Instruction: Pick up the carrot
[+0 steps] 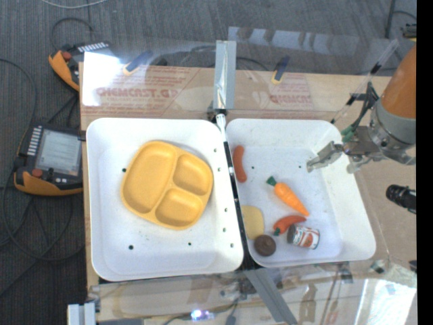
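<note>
The carrot (290, 196), orange with a green top, lies slanted in the middle of the right bin (284, 137). My gripper (336, 160) hangs over the bin's right edge, up and to the right of the carrot and apart from it. Its fingers stand open with nothing between them. One finger (321, 157) reaches left over the bin floor.
A sausage (239, 163) lies by the right bin's left wall. Below the carrot sit a red pepper (289, 221), a small can (304, 236), a pale potato (252, 221) and a brown ball (264, 245). The left bin (108, 249) holds a yellow divided plate (168, 183).
</note>
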Controlling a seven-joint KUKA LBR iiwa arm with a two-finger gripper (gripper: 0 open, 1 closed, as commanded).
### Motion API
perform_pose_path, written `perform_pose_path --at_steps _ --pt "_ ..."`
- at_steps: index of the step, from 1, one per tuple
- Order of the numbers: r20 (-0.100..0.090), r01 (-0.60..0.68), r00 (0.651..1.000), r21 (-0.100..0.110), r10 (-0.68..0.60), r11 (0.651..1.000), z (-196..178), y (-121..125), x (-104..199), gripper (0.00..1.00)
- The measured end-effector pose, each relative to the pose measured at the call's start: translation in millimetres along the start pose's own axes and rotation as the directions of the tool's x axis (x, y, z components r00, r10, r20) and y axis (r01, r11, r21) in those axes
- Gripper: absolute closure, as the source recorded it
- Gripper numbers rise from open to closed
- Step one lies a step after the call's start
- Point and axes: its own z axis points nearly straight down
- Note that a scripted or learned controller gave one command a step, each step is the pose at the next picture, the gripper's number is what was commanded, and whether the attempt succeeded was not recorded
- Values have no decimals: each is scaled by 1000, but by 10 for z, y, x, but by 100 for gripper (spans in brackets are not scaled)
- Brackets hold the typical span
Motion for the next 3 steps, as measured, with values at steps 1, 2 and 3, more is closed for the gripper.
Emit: perform_pose_path --at_steps 1,2,3 --pt "0 153 988 -5 -153 988 1665 -197 200 0" --pt "3 153 988 -7 -153 988 1584 -180 189 100" --pt "1 -31 1000 1 31 1000 781 -24 817 100"
